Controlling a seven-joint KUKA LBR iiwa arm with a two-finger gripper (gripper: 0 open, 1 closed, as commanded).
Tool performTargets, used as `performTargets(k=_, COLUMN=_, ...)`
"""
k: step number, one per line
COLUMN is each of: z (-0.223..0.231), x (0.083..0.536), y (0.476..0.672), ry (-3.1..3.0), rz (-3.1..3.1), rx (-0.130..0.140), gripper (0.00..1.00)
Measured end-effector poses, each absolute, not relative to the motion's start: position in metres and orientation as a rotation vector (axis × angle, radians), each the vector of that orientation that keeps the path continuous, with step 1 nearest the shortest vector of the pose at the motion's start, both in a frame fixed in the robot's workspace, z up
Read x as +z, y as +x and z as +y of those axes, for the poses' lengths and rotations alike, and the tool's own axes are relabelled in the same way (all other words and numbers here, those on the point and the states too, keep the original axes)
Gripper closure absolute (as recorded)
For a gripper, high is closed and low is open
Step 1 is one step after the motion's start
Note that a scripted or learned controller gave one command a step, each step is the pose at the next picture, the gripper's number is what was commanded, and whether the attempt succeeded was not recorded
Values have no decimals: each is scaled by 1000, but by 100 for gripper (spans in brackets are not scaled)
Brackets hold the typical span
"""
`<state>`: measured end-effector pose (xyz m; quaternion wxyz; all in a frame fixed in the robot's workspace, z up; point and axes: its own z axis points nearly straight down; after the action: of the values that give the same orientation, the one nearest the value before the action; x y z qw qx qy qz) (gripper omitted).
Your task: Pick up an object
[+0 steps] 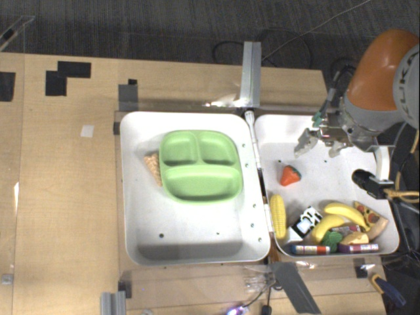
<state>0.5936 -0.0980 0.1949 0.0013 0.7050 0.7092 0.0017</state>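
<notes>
The likeliest thing to pick is the strawberry, a small red toy with a green cap, lying alone on the bare floor of the right bin near its middle, with open white plastic on every side. It is squat, with no long axis to speak of; its green end points up and to the right. The gripper hangs above the far part of the same bin, its two fingers spread apart with nothing between them, so the strawberry lies toward the near side and a little to the left of the tool in the camera view. That offset is what the coming move has to close, by my reading. Further out, the corn cob lies along the bin's left wall, and the banana sits in a heap of small toys and markers in the near right corner, a harder spot to reach cleanly. The left bin holds a green divided plate.
</notes>
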Motion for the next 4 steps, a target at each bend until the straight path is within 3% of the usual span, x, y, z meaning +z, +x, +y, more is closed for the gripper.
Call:
performTargets(k=1, z=-94, x=91, y=611, ry=2131, rz=2292, rx=16, gripper=0)
performTargets(k=2, z=-111, x=91, y=584, ry=2184, rz=2243, rx=18, gripper=0)
performTargets(k=3, z=-185, x=116, y=634, ry=2391, rz=2029, rx=7, gripper=0)
performTargets(k=4, z=-177, x=88, y=672, ry=2213, rz=2219, rx=7, gripper=0)
